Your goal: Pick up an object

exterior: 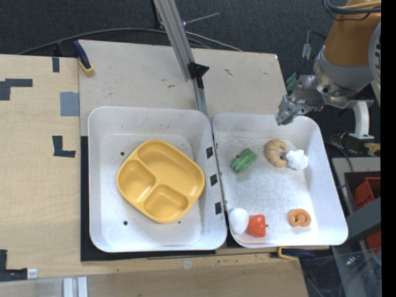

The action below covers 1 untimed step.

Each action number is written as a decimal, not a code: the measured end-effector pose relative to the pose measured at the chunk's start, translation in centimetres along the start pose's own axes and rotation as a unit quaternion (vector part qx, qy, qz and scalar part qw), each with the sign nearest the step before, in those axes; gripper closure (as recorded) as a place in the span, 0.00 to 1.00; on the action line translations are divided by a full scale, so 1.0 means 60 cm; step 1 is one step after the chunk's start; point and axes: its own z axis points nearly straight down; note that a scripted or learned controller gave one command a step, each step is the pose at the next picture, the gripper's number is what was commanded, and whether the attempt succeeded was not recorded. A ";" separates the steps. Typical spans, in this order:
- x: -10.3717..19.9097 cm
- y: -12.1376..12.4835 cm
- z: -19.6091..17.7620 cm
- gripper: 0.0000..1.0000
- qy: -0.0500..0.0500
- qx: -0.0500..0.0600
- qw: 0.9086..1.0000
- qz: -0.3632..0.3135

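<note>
Gripper above the right bin's far rim.
Its grip state cannot be told; a tan ring toy lies below it.

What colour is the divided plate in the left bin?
Yellow: the divided plate, seen clearly in the camera view.

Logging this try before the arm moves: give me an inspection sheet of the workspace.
Surface: wooden bench bearing left bin and right bin.
Job's things: in the right bin, green toy, tan ring touching a white piece, white egg beside red pepper, orange ring.
Clutter: yellow divided plate in the left bin.
Grippers: gripper above the right bin's far rim, holding nothing.
Cables: black cables behind the bench.
Surroundings: slanted metal rail; dark floor.
</note>
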 end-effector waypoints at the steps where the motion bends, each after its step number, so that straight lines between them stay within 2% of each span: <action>1: 0.074 0.027 0.011 1.00 0.001 0.003 1.000 -0.002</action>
